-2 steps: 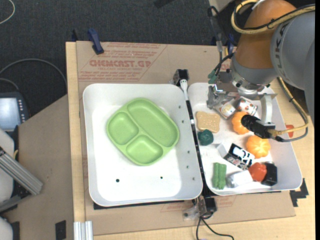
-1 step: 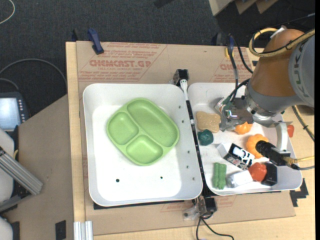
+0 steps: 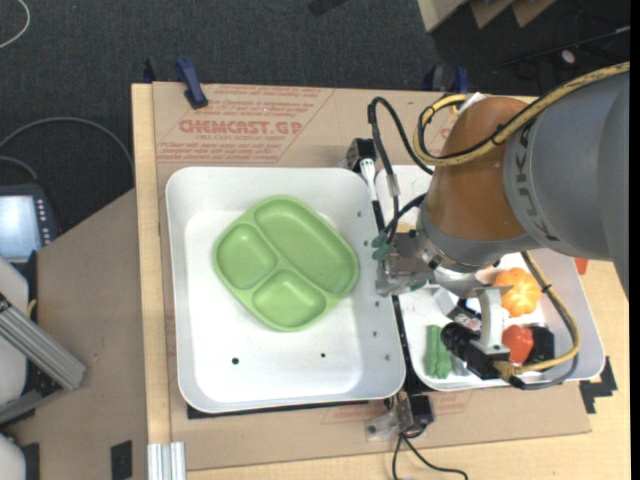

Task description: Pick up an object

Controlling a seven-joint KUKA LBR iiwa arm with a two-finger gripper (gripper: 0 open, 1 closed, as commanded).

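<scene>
A green tray (image 3: 287,262) lies in the left bin (image 3: 190,298), its long axis running far-left to near-right. The gripper (image 3: 395,268) hangs over the right bin (image 3: 590,353); its state is unclear. Cardboard (image 3: 240,123) covers the bench.

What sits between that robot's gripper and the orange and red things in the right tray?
From this camera I can't settle it. The arm's wrist hangs over the right bin and covers most of it. The orange object, the red object and a green piece lie beside it, with cables looped around them.
</scene>
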